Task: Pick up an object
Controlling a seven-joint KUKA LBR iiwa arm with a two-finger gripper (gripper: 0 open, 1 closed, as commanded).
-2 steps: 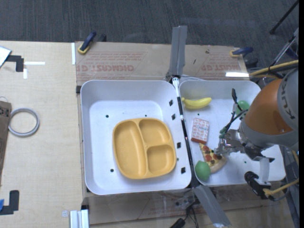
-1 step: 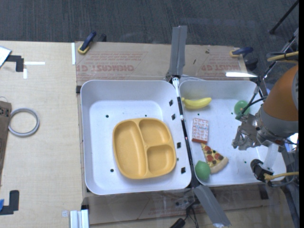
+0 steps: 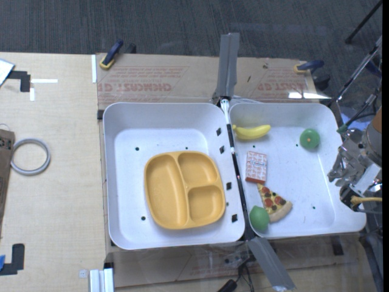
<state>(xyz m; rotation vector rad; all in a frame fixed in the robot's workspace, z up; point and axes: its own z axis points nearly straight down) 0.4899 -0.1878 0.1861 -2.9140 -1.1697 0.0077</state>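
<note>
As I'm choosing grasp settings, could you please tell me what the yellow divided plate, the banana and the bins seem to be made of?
The yellow divided plate looks like moulded plastic with a matte finish: uniform colour, rounded compartment ridges. The banana is probably a plastic toy, smooth and evenly yellow, though real fruit cannot be ruled out. The bins look like thin formed white plastic, with soft rounded corners and a slight sheen.

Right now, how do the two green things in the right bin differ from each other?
The green ball near the far right lies apart from other items, on bare bin floor; the green one at the near left corner touches the pizza slice and sits against the bin's wall. The far one shows a pale orange spot on top; the near one looks plain green. The near one appears a bit larger. Both are rounded, green and in the right bin.
</note>
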